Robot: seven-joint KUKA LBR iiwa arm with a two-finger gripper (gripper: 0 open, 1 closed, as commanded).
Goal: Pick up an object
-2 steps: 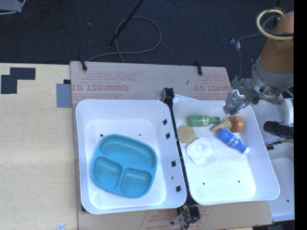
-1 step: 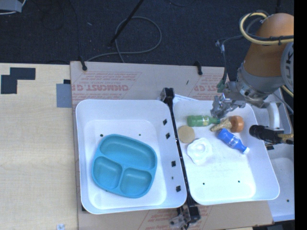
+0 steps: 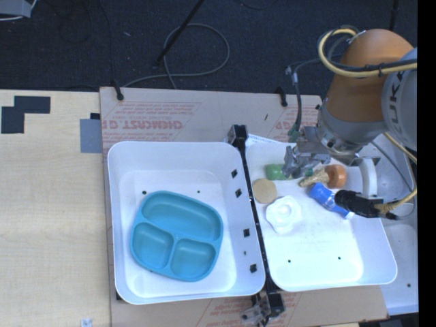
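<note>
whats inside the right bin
In the right bin: a tan round piece, a white lump, a green item, a blue item and an orange one. The pincer and arm cover part of the back corner.

Glossy blue plastic tray (image 3: 177,235) in smooth white plastic bin (image 3: 126,182); bench (image 3: 48,203) pale wood.

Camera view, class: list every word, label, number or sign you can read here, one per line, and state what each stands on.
Red print on the cardboard sheet behind the left bin: it appears upside down and reversed, too blurred to read for sure.
Fainter red print on the cardboard at the front edge: unreadable.
Dark letters on the arm's grey casing, cut off at the frame edge: roughly "UK", incomplete.
Blue divided tray: no text.
</note>
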